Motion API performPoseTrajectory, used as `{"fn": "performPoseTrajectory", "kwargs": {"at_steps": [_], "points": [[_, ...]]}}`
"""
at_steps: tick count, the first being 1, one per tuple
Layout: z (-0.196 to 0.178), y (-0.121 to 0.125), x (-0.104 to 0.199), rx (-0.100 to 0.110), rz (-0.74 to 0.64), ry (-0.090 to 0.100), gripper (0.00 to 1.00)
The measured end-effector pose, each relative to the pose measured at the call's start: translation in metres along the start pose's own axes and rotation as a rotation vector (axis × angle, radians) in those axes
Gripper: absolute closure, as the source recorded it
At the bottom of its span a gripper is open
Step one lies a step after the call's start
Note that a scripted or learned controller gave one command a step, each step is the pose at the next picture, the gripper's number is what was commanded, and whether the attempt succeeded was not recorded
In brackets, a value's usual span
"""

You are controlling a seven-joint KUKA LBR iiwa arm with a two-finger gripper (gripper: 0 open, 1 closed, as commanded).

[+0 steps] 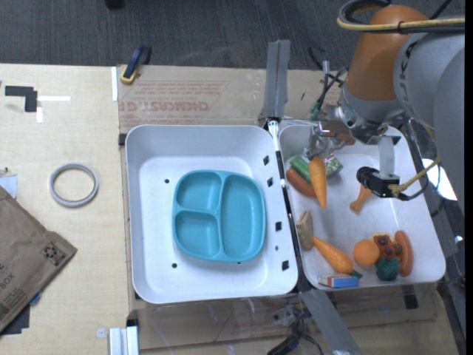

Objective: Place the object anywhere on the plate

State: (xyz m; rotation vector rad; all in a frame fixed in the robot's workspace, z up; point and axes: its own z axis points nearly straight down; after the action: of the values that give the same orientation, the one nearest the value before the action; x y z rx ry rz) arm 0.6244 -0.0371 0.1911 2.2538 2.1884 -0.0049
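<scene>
My hand (323, 137) is hovering over the far-left corner of the right bin (423, 220). The carrot (318, 181) is lying directly below it in the view, its blunt top meeting my hand's lower edge and its tip pointing toward the near side. I cannot tell whether I am gripping it or only touching it, nor how far my hand is open, since the wrist is covering that part.

The carrot is showing as a smooth, matte orange cone of toy-like plastic. A darker red-orange piece (297, 180) is lying just beside it on the left, and a green piece (332, 166) is sitting at its right shoulder.

The plate (219, 215) is resting in the middle of the left bin (140, 198), well apart from the carrot and separated from it by the two bin walls. It is a glossy teal rounded rectangle, divided into three compartments: one long one on the right and two smaller ones on the left.

Nearer in the right bin, a tan wooden block (304, 229), a second carrot (332, 256), a round orange fruit (365, 252) and a small blue-and-red box (340, 279) are lying. Both bins are shallow, white and smooth-walled.

On the pale worktop (59, 124), a grey tape ring (74, 184) is lying to the left of the bins.
</scene>
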Motion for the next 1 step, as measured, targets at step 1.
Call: {"fn": "performPoseTrajectory", "kwargs": {"at_steps": [1], "points": [[0.0, -0.0359, 0.0534, 0.001, -0.181, 0.001, 1.0]]}}
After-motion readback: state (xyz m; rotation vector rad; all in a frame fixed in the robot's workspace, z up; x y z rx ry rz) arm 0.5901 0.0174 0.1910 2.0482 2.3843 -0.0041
